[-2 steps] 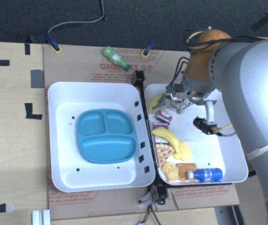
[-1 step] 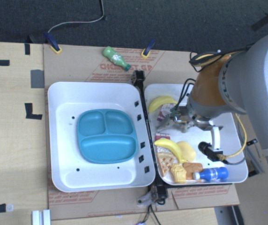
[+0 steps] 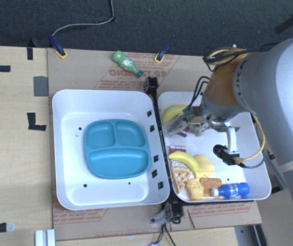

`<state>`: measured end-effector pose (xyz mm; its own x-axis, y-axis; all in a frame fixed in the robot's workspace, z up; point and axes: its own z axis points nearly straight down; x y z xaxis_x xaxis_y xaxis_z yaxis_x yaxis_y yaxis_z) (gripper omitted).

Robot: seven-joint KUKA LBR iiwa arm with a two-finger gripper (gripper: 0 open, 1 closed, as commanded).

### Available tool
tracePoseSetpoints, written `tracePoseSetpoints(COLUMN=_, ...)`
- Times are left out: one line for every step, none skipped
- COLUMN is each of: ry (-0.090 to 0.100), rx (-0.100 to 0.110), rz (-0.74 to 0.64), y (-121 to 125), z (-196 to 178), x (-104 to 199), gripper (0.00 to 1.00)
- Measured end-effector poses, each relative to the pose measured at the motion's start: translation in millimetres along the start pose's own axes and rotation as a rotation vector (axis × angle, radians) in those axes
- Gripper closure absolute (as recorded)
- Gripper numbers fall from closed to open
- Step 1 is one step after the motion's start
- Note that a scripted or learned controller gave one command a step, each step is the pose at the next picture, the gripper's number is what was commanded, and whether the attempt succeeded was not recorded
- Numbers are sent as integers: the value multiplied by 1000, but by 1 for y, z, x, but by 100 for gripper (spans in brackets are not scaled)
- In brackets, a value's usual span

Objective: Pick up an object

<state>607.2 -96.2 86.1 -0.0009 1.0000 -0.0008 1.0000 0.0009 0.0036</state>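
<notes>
Camera view looks down at a slant on a surface point(image 3: 13, 137) bearing two shallow white bins side by side. Toward 9 o'clock, the left bin point(image 3: 64, 111) holds a blue divided plate point(image 3: 117, 148) lying flat near its middle. Toward 3 o'clock, the right bin point(image 3: 262, 183) holds the loose things: a yellow banana point(image 3: 172, 111) near its 11 o'clock corner, a second banana point(image 3: 186, 160) lower down beside a pale yellow piece point(image 3: 205, 163), a waffle-like toy point(image 3: 181, 177), some orange and tan food pieces point(image 3: 204, 184) and a blue bottle point(image 3: 233, 190) lying on its side along the 6 o'clock wall. The grey arm point(image 3: 274, 86) with its orange band point(image 3: 223, 83) reaches in from 3 o'clock, and the pincer point(image 3: 187, 123) is low over the upper part of the right bin, just beside the first banana; blur hides its tips, so whether it is open, closed or gripping anything cannot be told. At 12 o'clock, outside the bins, a green bottle point(image 3: 126, 63) lies on the cardboard point(image 3: 100, 70).
</notes>
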Motion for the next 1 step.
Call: tracePoseSetpoints(ry=0, rx=1, rz=0, y=26, z=0, x=0, gripper=0)
